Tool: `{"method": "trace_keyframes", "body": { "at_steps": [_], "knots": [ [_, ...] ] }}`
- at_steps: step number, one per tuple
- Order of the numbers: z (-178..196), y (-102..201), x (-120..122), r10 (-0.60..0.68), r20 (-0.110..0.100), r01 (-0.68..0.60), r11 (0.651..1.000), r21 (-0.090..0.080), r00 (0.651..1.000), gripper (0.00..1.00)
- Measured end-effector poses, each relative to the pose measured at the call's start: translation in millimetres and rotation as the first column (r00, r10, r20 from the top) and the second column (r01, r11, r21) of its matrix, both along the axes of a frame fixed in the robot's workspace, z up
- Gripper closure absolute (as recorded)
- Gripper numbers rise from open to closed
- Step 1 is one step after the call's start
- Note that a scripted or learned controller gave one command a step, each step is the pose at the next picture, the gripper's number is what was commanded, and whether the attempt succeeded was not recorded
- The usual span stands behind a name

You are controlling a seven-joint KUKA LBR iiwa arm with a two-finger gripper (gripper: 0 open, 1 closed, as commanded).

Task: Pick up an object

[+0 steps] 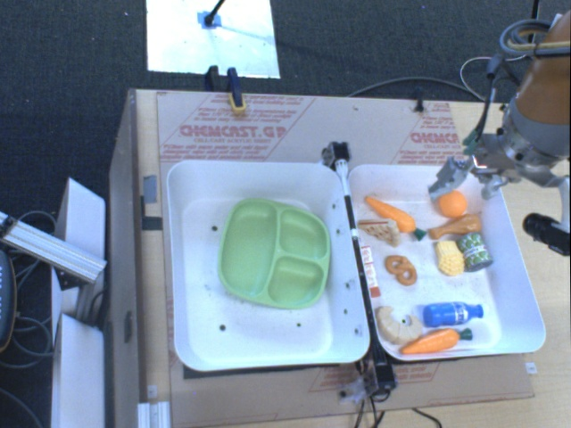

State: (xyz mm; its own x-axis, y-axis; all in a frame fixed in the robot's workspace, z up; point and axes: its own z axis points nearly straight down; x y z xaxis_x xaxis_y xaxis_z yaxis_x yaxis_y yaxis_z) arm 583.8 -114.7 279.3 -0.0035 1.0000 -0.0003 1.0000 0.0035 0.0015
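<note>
Orange ball [452, 203] sits near the right bin's [526, 303] far rim beside the pincer [457, 176] (grip state unclear).

Tray [273, 255] in left bin [192, 239], food in right bin [517, 292].

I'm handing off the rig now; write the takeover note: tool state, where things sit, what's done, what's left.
Tool: above the right bin's far edge, near the orange; nothing seen between its fingers, open or shut unclear.
Right bin: two carrots, pretzel, corn, blue bottle, other toy foods.
Left bin: green tray.
Done: no pick yet.
Left: grasp and lift one object.
</note>
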Motion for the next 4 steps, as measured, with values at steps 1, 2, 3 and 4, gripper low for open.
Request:
{"method": "trace_keyframes", "body": {
  "at_steps": [1,2,3,4],
  "knots": [
    [-105.0,21.9,23.0,0.001,-0.003,-0.001,1.000,0.001,1.000,0.00],
    [-195.8,26.9,51.8,0.001,-0.002,-0.001,1.000,0.000,1.000,0.00],
    [-183.9,26.7,53.4,0.002,0.003,-0.002,1.000,0.000,1.000,1.00],
    [-93.3,89.6,35.2,0.002,0.004,-0.002,1.000,0.001,1.000,1.00]
  ]
}}
